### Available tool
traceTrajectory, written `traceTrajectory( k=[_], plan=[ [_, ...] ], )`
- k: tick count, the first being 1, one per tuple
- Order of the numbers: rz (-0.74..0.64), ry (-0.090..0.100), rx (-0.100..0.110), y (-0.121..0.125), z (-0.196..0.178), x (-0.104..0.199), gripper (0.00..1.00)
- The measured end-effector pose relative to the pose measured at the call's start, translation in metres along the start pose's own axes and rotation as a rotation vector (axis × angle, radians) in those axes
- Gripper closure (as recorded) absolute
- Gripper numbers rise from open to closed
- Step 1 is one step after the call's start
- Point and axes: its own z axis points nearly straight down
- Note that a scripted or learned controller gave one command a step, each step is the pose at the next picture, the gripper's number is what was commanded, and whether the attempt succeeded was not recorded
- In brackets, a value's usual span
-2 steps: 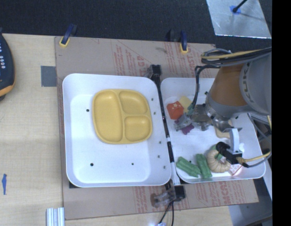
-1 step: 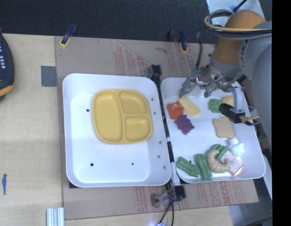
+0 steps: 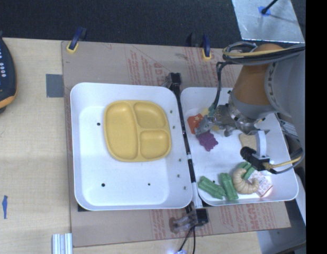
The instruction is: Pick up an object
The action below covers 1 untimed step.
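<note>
- Broadly, the left bin (image 3: 89,142) has bare floor along its near and left walls; a yellow divided plate (image 3: 137,129) lies in its far half.
- Beside it, the right bin (image 3: 198,97) is crowded: the grey arm (image 3: 274,83) covers its far right part, and toys fill its near edge.
- Near the shared wall between the bins, the gripper (image 3: 207,121) sits low over the right bin; I cannot tell how it is set.
- Just on the near side of the gripper lies a purple toy (image 3: 208,140), its long axis slanting away from the shared wall towards the near edge.
- Beside the shared wall, an orange toy (image 3: 193,123) lies just left of the gripper.
- Towards the right bin's near edge lie green bean pods (image 3: 219,187) and a tan ring toy (image 3: 243,180).
</note>
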Motion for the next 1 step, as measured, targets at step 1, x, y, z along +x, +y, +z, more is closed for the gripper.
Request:
traceTrajectory(
  k=[1],
  plan=[
    [-0.004,-0.003,-0.014,0.0609,-0.0115,-0.0218,0.0]
  ],
)
